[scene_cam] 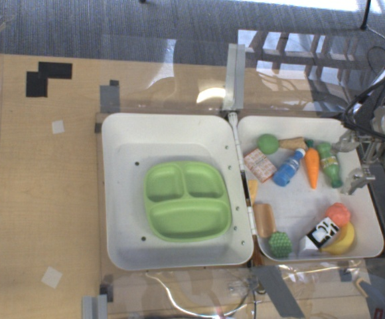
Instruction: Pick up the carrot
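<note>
Your jaws (353,163) are open and hold nothing at the right bin's (378,241) right edge, and the carrot (312,168) lies squeezed between the blue bottle (289,167) and green bottle (329,165), so you might grab those instead.

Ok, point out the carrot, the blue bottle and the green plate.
carrot (312,169): camera view, middle of its orange body, right bin.
blue bottle (287,171): camera view, middle of its blue body, left of the carrot.
green plate (187,199): camera view, ridge between its compartments, left bin.
</note>
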